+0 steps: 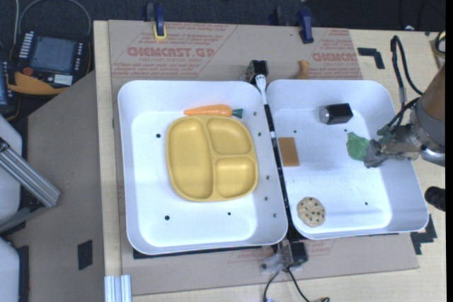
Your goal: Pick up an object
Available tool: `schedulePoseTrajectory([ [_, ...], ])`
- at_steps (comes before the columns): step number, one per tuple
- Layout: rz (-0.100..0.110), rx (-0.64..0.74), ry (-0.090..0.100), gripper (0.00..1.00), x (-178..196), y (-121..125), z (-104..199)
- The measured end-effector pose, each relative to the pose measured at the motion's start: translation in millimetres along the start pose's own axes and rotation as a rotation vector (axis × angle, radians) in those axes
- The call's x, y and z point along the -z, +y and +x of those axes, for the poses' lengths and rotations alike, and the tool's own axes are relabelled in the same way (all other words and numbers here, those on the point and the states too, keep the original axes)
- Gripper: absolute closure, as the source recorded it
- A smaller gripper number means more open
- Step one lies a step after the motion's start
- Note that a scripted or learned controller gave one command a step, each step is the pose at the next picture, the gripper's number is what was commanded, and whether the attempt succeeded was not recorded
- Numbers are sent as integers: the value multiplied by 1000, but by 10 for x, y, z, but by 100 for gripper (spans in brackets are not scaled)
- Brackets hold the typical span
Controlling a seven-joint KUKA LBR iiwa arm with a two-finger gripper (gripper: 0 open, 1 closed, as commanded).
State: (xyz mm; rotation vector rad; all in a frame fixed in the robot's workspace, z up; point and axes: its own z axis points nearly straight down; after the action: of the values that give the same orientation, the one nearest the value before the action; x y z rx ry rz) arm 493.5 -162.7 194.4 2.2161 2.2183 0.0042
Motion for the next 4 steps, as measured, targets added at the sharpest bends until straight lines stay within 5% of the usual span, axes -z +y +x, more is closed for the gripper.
schedulePoseTrajectory([
  [1,0,0,0,100,532,17,-4],
  [4,3,5,3,100,436,734,1363],
])
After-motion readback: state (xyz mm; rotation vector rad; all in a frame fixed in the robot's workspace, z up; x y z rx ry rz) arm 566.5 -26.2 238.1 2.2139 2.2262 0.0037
